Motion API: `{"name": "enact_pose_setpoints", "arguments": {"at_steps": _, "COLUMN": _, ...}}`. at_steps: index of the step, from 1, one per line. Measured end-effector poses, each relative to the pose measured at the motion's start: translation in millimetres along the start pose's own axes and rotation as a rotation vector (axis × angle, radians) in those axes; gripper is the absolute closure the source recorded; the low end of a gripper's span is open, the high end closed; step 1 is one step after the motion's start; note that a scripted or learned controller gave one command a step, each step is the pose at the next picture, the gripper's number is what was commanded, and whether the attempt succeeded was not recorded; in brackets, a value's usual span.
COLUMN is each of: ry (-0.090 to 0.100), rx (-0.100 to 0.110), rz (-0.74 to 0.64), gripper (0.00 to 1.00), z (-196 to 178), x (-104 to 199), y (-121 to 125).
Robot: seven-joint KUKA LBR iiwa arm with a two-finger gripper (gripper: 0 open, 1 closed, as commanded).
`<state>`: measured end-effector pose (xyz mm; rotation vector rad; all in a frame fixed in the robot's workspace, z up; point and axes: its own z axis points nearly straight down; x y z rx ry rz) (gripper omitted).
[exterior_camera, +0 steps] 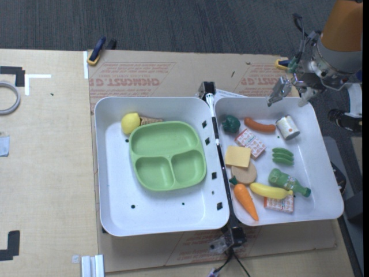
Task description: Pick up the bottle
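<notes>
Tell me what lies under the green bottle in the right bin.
The green bottle lies on its side with the banana and a red packet against it. Whatever sits directly beneath it is covered.

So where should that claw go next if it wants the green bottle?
Probably forward and down toward the green bottle, which lies on its side low in the right bin, beside the banana. The gripper hangs above that bin's far rim, holding nothing.

Arm at upper right; end effector raised, angled down-left, holding nothing.
</notes>
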<state>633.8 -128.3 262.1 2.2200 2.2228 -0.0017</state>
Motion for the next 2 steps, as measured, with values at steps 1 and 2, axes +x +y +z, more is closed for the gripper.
{"name": "enact_pose_setpoints", "arguments": {"at_steps": 1, "ry": -0.001, "rx": -0.001, "rz": -0.002, "gripper": 1.0, "z": -9.6, "x": -0.4, "y": 0.4}}
{"name": "enact_pose_setpoints", "arguments": {"at_steps": 2, "ry": 0.0, "rx": 0.0, "rz": 0.146, "gripper": 1.0, "z": -36.0, "x": -44.7, "y": -41.8}}
